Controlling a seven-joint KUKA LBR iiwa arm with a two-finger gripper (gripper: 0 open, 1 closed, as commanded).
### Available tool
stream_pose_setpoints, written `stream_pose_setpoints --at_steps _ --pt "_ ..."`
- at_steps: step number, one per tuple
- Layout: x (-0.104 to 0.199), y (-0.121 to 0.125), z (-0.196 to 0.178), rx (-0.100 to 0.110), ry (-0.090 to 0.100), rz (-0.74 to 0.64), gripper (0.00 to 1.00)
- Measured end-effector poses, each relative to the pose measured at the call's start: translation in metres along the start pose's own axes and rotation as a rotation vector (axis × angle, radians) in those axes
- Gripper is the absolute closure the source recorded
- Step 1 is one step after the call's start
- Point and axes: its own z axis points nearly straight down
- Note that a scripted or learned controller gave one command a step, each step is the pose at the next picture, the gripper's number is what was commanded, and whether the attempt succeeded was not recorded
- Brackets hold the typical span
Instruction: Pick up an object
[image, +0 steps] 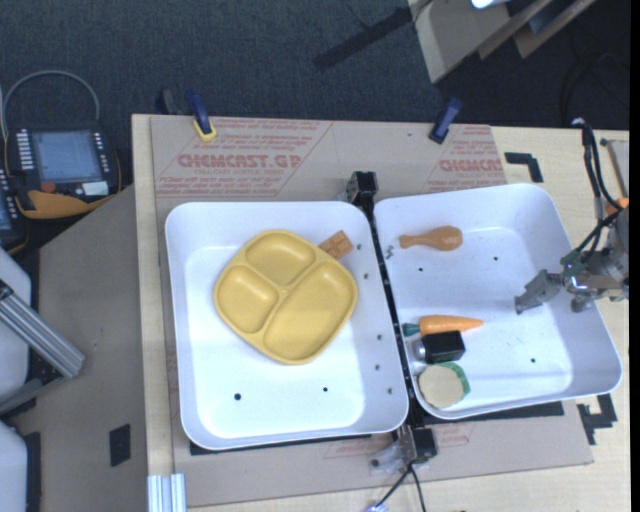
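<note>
Right white bin (560, 372) lies open across its middle; orange carrot (450, 324), black block (442, 347) and round tan disc (442, 386) crowd its left wall; yellow divided plate (286, 296) fills the left white bin's (200, 400) centre.

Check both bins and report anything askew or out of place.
Little stands out. The yellow divided plate sits skewed in the left bin, covering part of a small brown block at its upper right edge. In the right bin, the carrot, black block and round disc crowd against the left wall.

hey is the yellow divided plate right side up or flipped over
Right side up. The yellow divided plate lies flat in the left bin, with its three hollow compartments and the raised ridges between them facing the camera.
</note>
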Motion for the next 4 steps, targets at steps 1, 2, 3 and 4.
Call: stream_pose_setpoints --at_steps 1,2,3,4 --pt "0.005 -0.008 0.047 0.007 0.004 0.0 0.0" --pt "0.009 -0.003 0.104 0.0 0.001 0.001 0.0" --pt "0.007 -0.002 0.125 0.002 0.002 0.002 0.0" --pt "0.009 0.002 0.11 -0.011 0.003 -0.001 1.0"
